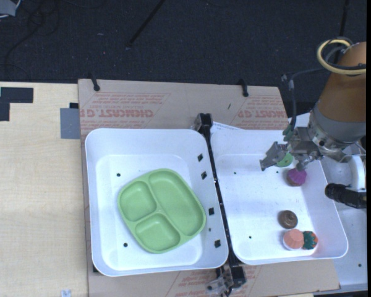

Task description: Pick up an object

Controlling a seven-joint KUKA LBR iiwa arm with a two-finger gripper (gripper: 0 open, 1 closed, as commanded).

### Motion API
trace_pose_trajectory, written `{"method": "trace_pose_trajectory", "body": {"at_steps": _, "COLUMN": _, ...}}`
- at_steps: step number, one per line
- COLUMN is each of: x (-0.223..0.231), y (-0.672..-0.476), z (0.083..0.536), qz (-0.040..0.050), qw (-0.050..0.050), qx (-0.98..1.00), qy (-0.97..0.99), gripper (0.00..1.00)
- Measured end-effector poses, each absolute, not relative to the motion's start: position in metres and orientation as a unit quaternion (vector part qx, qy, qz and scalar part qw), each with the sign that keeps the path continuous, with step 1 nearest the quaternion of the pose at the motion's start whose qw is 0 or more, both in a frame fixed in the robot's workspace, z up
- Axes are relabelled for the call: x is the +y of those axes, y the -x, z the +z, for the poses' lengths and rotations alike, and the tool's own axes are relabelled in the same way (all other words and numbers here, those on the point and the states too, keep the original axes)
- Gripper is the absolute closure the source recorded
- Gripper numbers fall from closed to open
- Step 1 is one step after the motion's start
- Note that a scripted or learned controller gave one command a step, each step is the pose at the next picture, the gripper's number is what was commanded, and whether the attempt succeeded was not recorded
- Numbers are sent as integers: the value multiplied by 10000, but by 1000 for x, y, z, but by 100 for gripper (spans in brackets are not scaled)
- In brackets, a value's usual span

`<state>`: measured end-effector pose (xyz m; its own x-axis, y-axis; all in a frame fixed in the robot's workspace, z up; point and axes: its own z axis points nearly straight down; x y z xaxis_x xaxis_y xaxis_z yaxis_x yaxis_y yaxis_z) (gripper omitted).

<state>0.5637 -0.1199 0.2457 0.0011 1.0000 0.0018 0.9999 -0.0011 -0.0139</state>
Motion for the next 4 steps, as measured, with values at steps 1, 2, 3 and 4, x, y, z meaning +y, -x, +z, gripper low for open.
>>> {"method": "trace_pose_trajectory", "body": {"at_steps": 1, "x": -120, "y": -566, "z": 252, "qz": 5, "qw": 5, "qx": -7073, "qy": 7069, "gripper": 0}}
{"method": "trace_pose_trajectory", "body": {"at_steps": 2, "x": -125, "y": -561, "z": 190, "qz": 29, "qw": 41, "qx": -7070, "qy": 7072, "gripper": 0}}
{"method": "trace_pose_trajectory", "body": {"at_steps": 3, "x": -122, "y": -561, "z": 125, "qz": 23, "qw": 38, "qx": -7072, "qy": 7070, "gripper": 0}}
{"method": "trace_pose_trajectory", "body": {"at_steps": 4, "x": -121, "y": -560, "z": 86, "qz": 9, "qw": 13, "qx": -7068, "qy": 7074, "gripper": 0}}
